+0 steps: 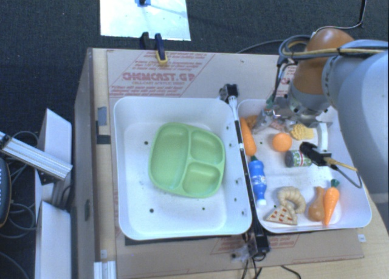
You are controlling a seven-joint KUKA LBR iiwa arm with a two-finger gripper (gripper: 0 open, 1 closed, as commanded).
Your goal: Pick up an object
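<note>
My gripper [271, 120] hangs low over the back left part of the right bin [362, 213], under the grey arm and its orange band [316, 59]. Just in front of it lie an orange ball [281, 142] and a yellow waffle-like piece [302, 131]. A long orange carrot-like toy [247, 138] lies along the bin's left wall. Whether the gripper touches anything is hidden by the wrist.
The right bin also holds a blue and white bottle [257, 179], a dark can [297, 158], a croissant [292, 197], a pizza slice [281, 215], a drumstick [316, 206] and a small carrot [330, 202]. A green divided plate [187, 160] lies in the left bin [123, 150].
</note>
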